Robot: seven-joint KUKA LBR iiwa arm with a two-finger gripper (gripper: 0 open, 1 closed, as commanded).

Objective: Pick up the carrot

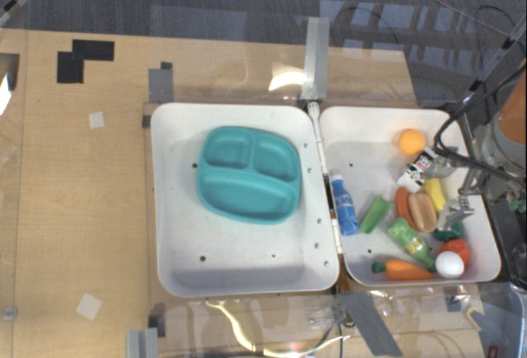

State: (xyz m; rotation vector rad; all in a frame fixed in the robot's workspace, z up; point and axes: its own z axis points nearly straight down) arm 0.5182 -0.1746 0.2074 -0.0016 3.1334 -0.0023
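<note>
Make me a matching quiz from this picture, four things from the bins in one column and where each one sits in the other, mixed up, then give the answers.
Things:
1. carrot
2. teal tray
3. orange ball
4. blue bottle

Places:
A. far part of the right bin, toward its right
B. near edge of the right bin, beside a white ball
C. middle of the left bin
D. left side of the right bin, along the wall between the bins

Pairs: 1-B, 2-C, 3-A, 4-D
</note>
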